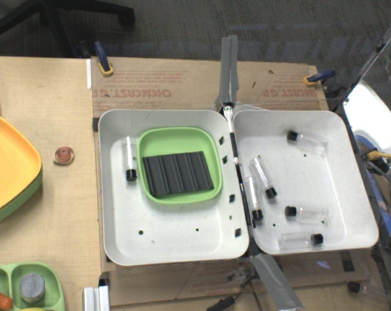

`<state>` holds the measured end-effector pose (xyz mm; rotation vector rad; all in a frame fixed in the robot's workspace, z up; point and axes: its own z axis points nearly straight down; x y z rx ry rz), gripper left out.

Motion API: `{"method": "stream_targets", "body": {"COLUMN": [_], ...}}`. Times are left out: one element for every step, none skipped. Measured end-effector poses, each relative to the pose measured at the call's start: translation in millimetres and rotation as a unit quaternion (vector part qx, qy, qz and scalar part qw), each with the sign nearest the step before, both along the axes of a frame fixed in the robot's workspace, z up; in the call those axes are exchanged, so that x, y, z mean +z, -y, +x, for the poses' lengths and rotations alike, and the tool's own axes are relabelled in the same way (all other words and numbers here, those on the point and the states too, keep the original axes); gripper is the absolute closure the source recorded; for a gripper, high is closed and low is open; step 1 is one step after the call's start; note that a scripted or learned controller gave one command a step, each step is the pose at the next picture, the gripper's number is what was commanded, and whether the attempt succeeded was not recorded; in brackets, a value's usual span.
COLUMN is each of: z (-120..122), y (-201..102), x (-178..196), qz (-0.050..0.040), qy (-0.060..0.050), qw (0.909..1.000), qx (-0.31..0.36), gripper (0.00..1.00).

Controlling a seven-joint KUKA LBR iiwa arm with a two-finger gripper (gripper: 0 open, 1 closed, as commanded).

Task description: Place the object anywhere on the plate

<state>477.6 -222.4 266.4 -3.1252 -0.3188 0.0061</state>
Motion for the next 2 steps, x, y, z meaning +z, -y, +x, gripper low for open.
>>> {"method": "stream_targets", "body": {"z": [0.2, -0.3], "y": [0.0, -0.1], "x": [49.5, 3.6], "qz": [-0.0003, 0.0004], "qy": [0.000, -0.001], "qw": [1.0000, 1.0000], "qx": [0.000, -0.002], "gripper": [0.00, 0.00]}}
